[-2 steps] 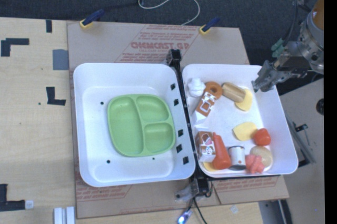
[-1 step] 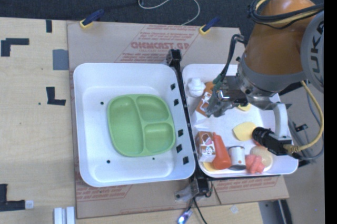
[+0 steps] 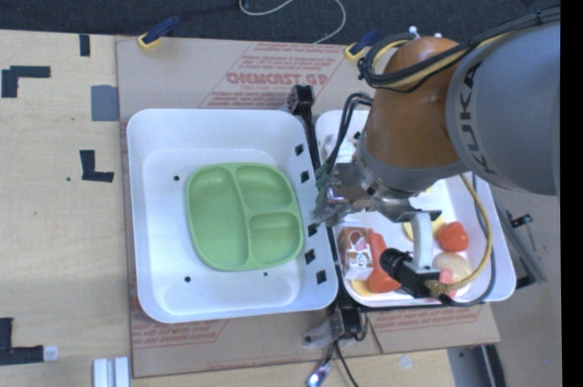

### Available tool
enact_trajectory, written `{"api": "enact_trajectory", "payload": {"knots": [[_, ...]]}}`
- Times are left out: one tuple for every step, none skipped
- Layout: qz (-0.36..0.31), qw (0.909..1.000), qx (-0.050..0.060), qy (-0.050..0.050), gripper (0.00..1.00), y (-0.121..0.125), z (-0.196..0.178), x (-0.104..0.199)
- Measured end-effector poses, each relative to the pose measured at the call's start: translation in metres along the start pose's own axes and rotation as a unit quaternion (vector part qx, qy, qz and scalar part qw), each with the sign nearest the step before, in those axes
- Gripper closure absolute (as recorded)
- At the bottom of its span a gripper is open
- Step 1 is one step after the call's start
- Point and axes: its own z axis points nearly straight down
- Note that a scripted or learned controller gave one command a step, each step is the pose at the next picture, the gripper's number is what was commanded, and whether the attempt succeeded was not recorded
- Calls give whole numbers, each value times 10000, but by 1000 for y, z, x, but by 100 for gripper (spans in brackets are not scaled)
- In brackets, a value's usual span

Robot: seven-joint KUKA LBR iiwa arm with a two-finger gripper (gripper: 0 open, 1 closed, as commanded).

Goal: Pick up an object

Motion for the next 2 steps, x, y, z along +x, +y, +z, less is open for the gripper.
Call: {"api": "enact_trajectory", "payload": {"knots": [[-19,9999,-101,18,100,-4,-114,51],[2,10000,-76,7,100,-4,-172,69]]}}
